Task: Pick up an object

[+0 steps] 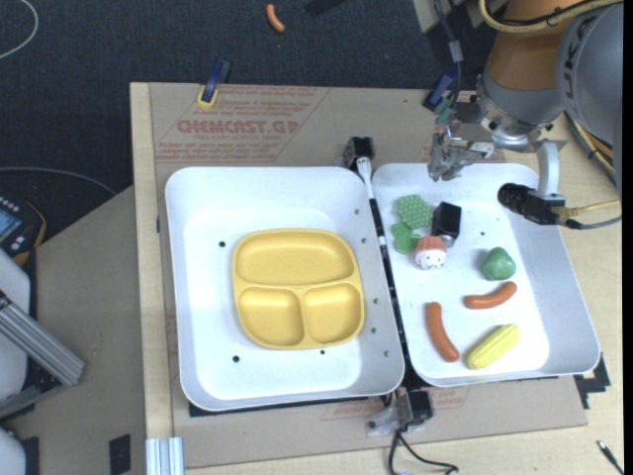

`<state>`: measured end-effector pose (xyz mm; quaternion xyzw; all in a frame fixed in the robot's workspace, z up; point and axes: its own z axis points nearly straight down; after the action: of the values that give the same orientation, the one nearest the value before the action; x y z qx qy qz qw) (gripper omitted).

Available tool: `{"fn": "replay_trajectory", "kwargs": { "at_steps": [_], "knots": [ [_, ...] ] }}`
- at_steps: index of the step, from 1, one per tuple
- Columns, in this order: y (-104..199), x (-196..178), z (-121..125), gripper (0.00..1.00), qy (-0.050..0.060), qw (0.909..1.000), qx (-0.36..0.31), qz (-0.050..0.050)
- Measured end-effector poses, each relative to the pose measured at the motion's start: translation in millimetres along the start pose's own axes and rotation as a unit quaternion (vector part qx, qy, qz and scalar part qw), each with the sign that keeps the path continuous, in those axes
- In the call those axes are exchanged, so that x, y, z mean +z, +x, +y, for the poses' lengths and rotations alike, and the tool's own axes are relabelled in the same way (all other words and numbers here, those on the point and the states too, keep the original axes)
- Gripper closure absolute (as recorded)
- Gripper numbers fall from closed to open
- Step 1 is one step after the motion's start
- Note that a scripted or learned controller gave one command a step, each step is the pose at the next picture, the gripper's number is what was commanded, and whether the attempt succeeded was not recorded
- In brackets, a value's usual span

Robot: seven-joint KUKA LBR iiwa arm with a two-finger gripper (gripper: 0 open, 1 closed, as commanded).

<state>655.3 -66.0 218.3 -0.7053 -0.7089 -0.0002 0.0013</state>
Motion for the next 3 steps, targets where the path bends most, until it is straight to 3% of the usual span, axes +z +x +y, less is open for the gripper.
{"fn": "replay_trajectory", "kwargs": {
  "at_steps": [2, 3],
  "knots": [
    [83.4, -16.2, 6.1, 1.0, -0.003, 1.0, 0.0, 0.0],
    [85.2, -13.5, 1.8, 1.0, 0.0, 1.0, 0.002, -0.001]
  ]
}}
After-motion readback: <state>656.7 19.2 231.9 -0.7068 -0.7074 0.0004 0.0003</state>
